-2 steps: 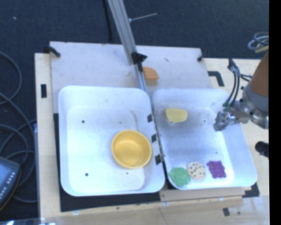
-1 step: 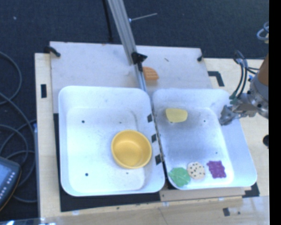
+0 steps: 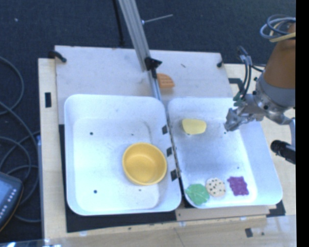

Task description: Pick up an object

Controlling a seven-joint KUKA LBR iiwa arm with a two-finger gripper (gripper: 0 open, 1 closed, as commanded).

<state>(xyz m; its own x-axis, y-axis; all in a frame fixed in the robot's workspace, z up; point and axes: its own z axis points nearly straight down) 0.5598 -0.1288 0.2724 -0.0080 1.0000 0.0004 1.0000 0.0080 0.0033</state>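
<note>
Fingers of the gripper (image 3: 232, 124): state cannot be told, too small and dark. Arm (image 3: 280, 60) is cut off at right. No legible writing.

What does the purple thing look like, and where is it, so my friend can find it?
Look in the right bin, along its near edge. Three small flat pieces sit there in a row, and the purple piece is the one furthest right. Its neighbours are a speckled cookie and a green piece; only it is purple with bumpy edges.
</note>
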